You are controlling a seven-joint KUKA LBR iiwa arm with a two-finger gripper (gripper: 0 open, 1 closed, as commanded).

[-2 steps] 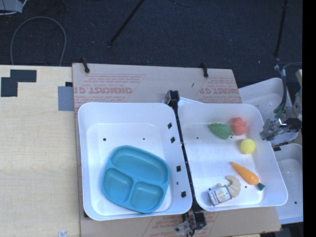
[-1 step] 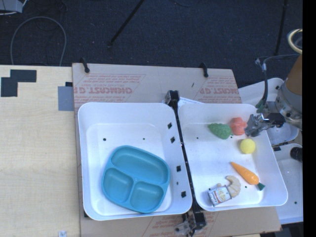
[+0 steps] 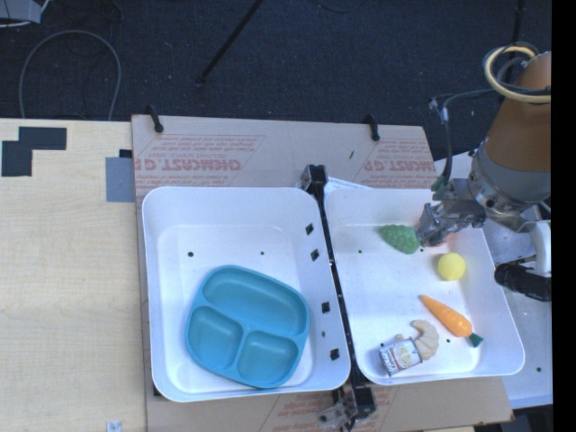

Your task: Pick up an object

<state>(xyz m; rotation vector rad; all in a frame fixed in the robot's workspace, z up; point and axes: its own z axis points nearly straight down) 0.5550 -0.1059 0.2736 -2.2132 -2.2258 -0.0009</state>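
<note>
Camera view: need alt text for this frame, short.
The arm's tool sits low in the right bin beside a green item, near a yellow ball, a carrot and a small carton. The left bin holds a blue divided plate.

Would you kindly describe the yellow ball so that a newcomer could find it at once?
Look in the right bin of the two white bins. The yellow ball lies in its far right part, just below the robot's hand and above the orange carrot. It is the one round, plain yellow thing there.
</note>
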